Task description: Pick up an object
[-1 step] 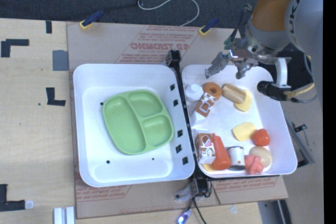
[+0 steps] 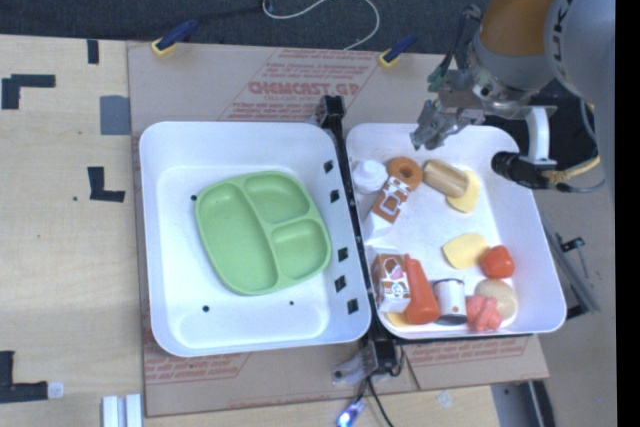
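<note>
You see the gripper (image 2: 434,137) above the right bin's (image 2: 540,245) far edge | jaws – slightly parted, holding nothing | bread roll (image 2: 446,178) just below – untouched

camera: single, fixed above bench | facing: down at a slant | covers: both bins (image 2: 160,215) | range: moderate

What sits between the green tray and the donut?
In the camera view, the divider where the two bins meet and a white bottle lie between the green tray and the donut.
</note>
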Available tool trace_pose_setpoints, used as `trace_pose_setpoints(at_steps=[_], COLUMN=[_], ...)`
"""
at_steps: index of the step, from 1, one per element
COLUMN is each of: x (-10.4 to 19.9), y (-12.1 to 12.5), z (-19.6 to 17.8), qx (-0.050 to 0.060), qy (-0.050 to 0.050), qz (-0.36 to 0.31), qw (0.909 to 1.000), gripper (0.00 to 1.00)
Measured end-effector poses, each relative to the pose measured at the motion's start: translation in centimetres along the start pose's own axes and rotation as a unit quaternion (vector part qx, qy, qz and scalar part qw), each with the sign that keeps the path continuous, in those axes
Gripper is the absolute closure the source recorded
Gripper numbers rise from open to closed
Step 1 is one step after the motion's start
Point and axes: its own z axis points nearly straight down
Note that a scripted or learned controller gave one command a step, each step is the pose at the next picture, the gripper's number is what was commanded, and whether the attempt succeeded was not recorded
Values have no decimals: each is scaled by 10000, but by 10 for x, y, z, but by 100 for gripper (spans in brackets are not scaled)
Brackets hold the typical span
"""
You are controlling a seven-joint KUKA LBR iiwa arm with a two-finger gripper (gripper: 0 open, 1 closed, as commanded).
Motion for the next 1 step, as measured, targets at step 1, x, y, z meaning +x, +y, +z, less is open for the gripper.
trace_pose_setpoints(at_steps=[1], x=[83], y=[-13], z=[-100], qx=[-75], qy=[5], qz=[-26], qw=[10000], gripper=[100])
